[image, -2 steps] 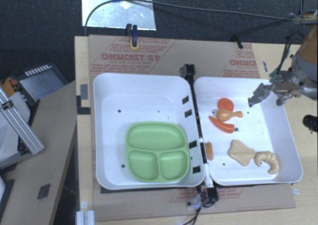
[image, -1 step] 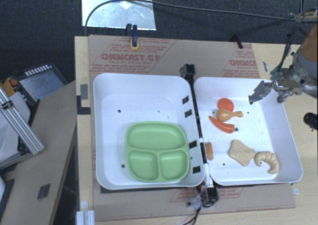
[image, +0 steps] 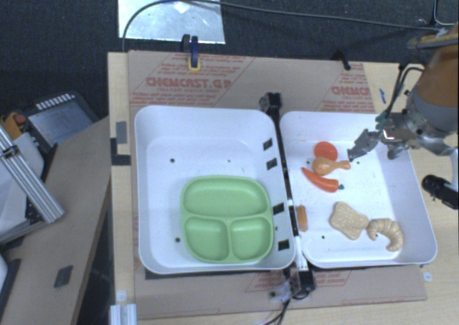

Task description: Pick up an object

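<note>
Leftmost, the left bin (image: 154,173) holds a green divided plate (image: 226,217), which lies flat near the bin's front right corner, with one wide compartment at the back and two smaller ones in front. Next comes the right bin (image: 419,241), touching the left one along a black-clipped seam, and beside that seam a small orange sausage (image: 302,218) lies against the bin's left wall. Farther right, a red tomato (image: 325,150), a tan drumstick (image: 331,166) and a red chili pepper (image: 320,180) sit bunched together, the tomato at the back, the drumstick touching it in front, the pepper just in front of that. Toward the front, a slice of bread (image: 348,220) lies just beside a croissant (image: 386,232), the croissant to its right near the front right corner. Over the bin's back right part hangs the end effector (image: 362,145), its dark tip just right of the drumstick; whether it is open or closed cannot be told, and nothing visible sits in it. Both bins rest on the bench (image: 118,101).
</note>
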Robot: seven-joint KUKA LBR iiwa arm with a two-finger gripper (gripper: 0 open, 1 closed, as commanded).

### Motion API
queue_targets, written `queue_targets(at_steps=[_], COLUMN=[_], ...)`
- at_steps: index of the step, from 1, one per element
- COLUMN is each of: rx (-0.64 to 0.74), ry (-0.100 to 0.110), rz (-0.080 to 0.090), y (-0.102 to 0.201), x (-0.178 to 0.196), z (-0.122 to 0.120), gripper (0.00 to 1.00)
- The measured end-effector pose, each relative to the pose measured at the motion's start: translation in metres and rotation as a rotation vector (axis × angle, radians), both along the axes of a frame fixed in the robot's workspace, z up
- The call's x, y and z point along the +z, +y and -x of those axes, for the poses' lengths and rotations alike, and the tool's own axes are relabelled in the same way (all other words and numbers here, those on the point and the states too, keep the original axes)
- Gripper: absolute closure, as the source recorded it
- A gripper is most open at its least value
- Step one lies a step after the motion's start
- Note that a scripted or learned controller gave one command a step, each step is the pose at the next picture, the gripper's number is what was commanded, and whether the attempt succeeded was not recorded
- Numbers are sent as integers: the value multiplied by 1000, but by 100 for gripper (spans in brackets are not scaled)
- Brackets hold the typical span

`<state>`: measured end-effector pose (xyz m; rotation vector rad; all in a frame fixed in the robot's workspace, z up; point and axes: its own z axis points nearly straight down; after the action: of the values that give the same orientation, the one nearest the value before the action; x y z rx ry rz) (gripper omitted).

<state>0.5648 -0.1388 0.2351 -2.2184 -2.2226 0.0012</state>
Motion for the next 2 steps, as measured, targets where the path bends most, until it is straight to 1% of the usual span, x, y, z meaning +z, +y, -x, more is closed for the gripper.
queue_targets(at_steps=[1,2], rx=[-1,-1], ry=[0,0], rz=[0,0], y=[1,-9], x=[-42,-90], z=[-2,-2], gripper=[0,0])
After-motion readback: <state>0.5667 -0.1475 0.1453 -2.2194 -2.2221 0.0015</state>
